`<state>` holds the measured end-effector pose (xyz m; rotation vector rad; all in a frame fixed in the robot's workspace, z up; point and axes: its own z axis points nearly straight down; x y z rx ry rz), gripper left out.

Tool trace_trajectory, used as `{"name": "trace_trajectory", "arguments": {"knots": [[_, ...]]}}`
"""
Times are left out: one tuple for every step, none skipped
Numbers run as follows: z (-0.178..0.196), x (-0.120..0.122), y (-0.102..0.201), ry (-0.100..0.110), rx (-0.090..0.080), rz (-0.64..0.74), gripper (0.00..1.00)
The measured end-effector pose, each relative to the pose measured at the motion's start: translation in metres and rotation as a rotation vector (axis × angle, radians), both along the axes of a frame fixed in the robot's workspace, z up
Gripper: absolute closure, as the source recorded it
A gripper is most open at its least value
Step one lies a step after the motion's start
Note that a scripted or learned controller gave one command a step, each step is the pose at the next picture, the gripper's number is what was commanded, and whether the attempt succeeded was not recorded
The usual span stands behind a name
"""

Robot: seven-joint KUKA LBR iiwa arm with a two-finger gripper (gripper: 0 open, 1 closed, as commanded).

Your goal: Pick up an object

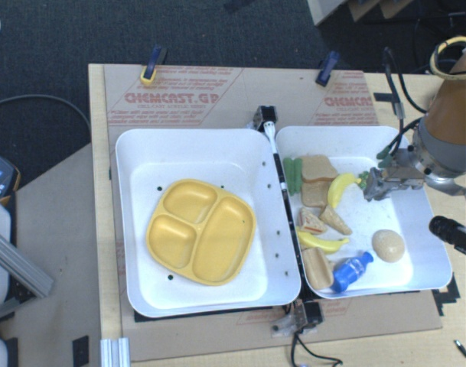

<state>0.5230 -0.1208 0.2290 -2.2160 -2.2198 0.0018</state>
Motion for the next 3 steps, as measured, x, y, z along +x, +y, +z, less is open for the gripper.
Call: {"name": "trace_trajectory", "arguments": {"knots": [[0.005,-0.046,0.031,0.001,0.0,0.0,1.0],[0.003,-0.038,0.038,-0.005,-0.003,-0.001,1.0],[-0.009,-0.042,0.04,0.0,-0.001,-0.002,1.0]]}}
